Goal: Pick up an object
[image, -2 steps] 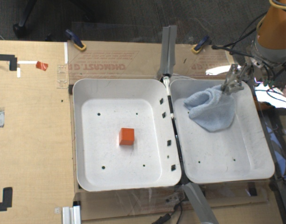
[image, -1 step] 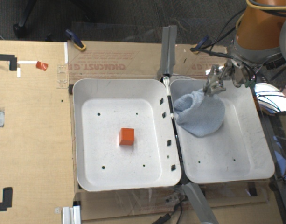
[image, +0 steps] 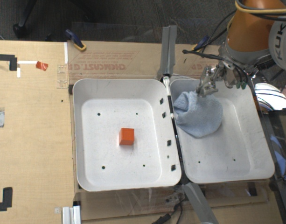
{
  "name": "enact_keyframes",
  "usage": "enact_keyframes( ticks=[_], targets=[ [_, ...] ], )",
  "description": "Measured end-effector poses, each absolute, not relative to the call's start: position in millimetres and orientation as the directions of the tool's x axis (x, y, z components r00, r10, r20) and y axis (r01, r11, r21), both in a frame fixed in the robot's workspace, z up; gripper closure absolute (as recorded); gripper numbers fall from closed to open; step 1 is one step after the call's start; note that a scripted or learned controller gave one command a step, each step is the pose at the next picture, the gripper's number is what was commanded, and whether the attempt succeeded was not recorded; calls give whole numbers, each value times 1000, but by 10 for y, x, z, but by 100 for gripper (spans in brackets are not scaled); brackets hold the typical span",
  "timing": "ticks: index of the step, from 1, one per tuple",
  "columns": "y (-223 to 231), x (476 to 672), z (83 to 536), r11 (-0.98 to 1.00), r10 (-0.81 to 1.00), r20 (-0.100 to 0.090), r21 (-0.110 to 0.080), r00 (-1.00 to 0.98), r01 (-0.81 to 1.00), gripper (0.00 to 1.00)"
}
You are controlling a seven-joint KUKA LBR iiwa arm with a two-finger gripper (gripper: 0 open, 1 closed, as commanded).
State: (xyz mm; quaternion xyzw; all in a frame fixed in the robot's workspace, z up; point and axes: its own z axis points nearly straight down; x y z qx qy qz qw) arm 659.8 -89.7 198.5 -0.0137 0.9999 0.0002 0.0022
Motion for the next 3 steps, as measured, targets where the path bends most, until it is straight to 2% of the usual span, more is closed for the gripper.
enact_keyframes(
  ticks=[1, 2, 3],
  targets=[
    [-786, 6599, 1927, 1000, -31, -5, 0, -1000, -31, 100],
    [-501, 6596, 2967, 1000, -31, -6, 0, -999, -31, 100],
    [-854, 6594, 2036, 996, -84, -3, 0, -996, -84, 100]
  ],
)
